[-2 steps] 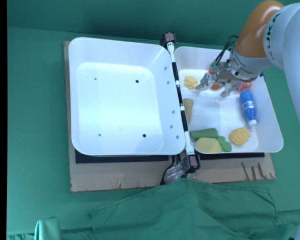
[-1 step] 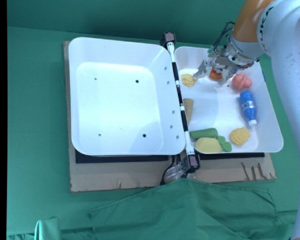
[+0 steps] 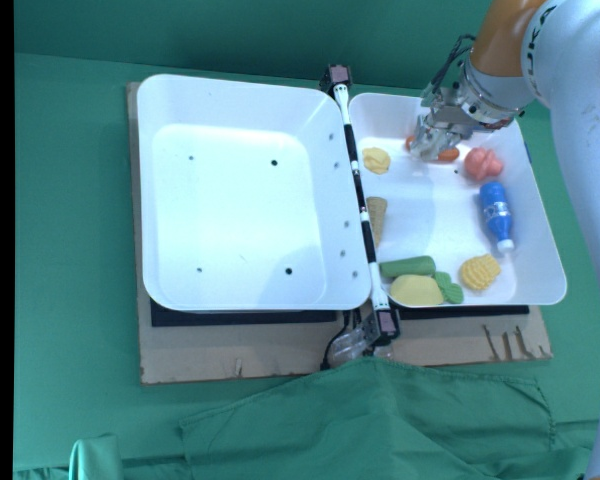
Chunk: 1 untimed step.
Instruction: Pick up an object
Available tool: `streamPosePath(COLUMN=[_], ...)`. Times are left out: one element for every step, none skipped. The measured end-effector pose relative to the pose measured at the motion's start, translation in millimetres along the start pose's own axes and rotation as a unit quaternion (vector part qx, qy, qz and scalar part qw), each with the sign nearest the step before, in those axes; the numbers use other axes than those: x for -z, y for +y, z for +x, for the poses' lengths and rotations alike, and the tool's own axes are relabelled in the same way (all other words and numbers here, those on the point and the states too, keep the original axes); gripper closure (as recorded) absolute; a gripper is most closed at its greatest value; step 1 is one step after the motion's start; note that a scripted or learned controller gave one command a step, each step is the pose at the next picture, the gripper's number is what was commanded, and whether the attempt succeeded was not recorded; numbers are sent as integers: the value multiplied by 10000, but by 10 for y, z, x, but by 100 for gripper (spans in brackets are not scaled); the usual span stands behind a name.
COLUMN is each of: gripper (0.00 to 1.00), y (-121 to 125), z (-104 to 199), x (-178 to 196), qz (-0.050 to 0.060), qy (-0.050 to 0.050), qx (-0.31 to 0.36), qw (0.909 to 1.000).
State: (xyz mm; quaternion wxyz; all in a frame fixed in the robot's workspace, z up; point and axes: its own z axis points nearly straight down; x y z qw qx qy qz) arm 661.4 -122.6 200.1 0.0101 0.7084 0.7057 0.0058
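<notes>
The green surface [image 3: 70,218] carries a cardboard sheet [image 3: 230,353]. On it sit two white bins side by side, the left bin [image 3: 240,98] and right bin [image 3: 535,238]. A green cloth [image 3: 380,418] lies at the front.

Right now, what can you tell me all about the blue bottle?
The blue bottle is small and looks plastic, with a white cap and a pale label. It lies on its side in the right bin, near the right wall, cap pointing toward the front. A pinkish-orange toy sits just behind it.
</notes>
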Motion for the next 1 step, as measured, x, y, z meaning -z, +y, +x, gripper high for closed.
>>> streamPosePath(gripper=[100], y=[-648], z=[-396], x=[236], qz=[105], qy=[16], qx=[-27], qw=[9999])
